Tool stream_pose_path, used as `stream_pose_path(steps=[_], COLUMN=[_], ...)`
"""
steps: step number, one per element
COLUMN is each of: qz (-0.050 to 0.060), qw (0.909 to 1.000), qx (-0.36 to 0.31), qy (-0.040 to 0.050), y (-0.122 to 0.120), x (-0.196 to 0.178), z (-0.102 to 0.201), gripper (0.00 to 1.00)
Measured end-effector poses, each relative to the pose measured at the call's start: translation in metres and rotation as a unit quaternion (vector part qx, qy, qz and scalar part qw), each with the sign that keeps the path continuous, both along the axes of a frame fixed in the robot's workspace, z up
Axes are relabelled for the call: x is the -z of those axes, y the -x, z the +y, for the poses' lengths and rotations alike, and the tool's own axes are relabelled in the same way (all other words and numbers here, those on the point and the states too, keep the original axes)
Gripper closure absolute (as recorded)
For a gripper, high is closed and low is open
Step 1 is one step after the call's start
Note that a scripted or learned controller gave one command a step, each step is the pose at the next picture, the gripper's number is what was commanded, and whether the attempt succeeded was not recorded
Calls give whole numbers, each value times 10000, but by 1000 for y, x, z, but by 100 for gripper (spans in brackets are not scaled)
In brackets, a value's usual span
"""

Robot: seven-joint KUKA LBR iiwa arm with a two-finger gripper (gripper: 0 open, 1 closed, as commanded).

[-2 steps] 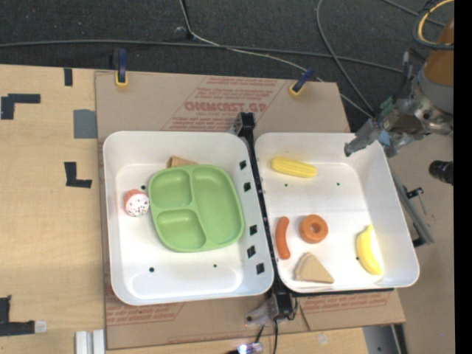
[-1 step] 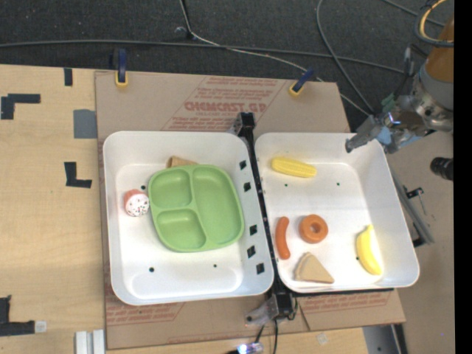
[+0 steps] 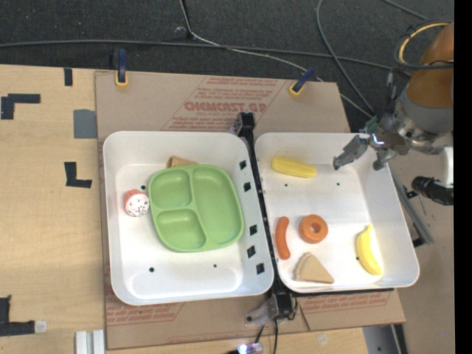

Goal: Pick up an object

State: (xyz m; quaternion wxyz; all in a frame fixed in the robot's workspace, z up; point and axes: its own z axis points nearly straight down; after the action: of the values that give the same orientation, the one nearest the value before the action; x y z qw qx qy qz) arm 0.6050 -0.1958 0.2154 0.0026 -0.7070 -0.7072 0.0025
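While end effector (image 3: 363, 152) hovers open | corn cob (image 3: 293, 168) lies left.

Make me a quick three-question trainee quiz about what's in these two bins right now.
1. True or false: the green plate lies in the left bin.
2. Which sits nearest the gripper? A) corn cob B) banana C) wedge
3. Fill in: between the sausage and the banana lies the orange ____.

Key: 1 true; 2 A; 3 ring.
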Motion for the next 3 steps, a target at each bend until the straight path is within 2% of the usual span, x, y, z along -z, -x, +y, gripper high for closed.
stream_pose_path(steps=[1, 2, 3], qz=[-7, -8, -30], qw=[10000, 10000, 10000], qx=[-11, -7, -14], qy=[1, 1, 6], y=[-9, -8, -9], x=[56, 99, 86], z=[1, 2, 3], gripper=[0, 0, 100])
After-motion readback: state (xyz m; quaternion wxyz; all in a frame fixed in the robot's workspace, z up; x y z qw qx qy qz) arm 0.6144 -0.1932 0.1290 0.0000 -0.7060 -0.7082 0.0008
